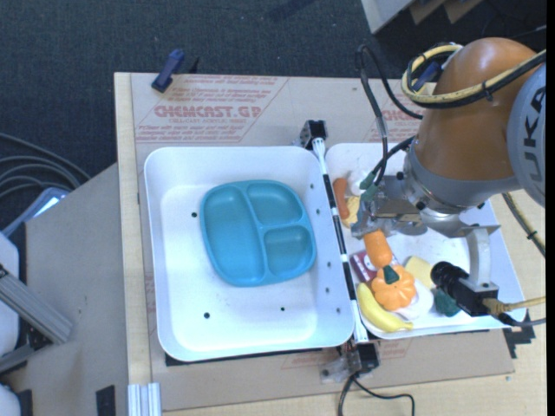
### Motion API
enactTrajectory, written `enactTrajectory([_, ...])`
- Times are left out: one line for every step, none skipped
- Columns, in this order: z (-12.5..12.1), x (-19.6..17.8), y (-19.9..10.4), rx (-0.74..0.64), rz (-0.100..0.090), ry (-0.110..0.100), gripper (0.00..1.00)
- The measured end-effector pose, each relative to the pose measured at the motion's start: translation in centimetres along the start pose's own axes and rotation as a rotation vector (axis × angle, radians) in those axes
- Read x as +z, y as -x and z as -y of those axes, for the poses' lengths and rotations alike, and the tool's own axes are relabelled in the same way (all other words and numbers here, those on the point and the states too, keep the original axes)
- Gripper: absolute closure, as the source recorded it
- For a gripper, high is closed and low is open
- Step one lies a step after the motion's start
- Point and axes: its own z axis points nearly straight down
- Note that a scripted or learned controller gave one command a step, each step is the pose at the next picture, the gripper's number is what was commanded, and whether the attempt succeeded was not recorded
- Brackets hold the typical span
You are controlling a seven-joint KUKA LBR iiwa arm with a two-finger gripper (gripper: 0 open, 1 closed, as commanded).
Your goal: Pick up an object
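Observation:
My gripper (371, 217) hangs low over the left part of the right bin (345, 158), under the grey wrist and the big orange band. Just below its tip lies an orange carrot-like piece (378, 249); whether it touches the gripper I cannot tell. Nearer the front sit a small orange pumpkin (395, 289) with a green stem, a yellow banana (378, 313) and a pale yellow piece (420, 271). An orange-and-white item (344, 199) rests against the bin's left wall, beside the gripper. The arm hides the rest of this bin.
The left bin (173, 258) holds a blue divided plate (257, 230) near its middle. A ridge with black clips (313, 132) separates the two bins. A small blue object (167, 70) lies on the board behind the bins.

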Motion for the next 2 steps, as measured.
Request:
enactTrajectory([0.1,1.1,-2.1,0.000,-0.002,-0.006,1.00])
enactTrajectory([0.1,0.3,-3.3,0.000,-0.002,-0.003,1.00])
